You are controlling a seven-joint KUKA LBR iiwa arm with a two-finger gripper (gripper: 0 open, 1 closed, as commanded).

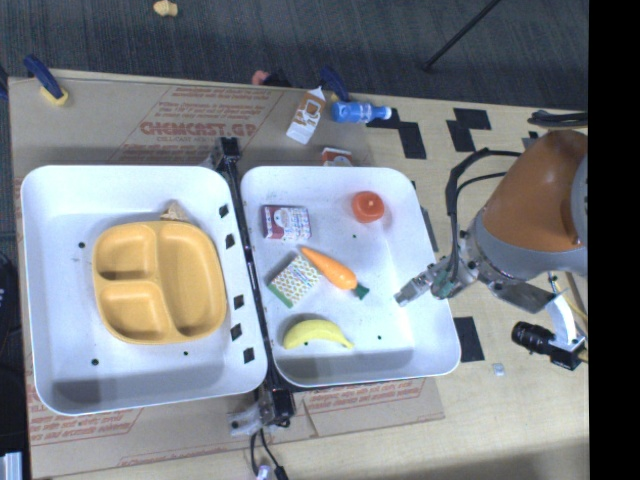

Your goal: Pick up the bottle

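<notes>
A small blue bottle (354, 113) lies on its side on the bench, just behind the right bin's far rim and outside both bins. My gripper (414, 290) hangs low over the right bin's right side, near its rim (438, 298), with nothing visibly in it. It is far from the blue bottle, well toward the front of the view. The grey arm with its orange band (535, 208) comes in from the right.
The right bin holds a red and white carton (286, 223), a round orange object (367, 206), a carrot (331, 268), a small patterned box (294, 280) and a banana (315, 335). A yellow divided plate (158, 280) lies in the left bin. A small carton (305, 116) lies beside the bottle.
</notes>
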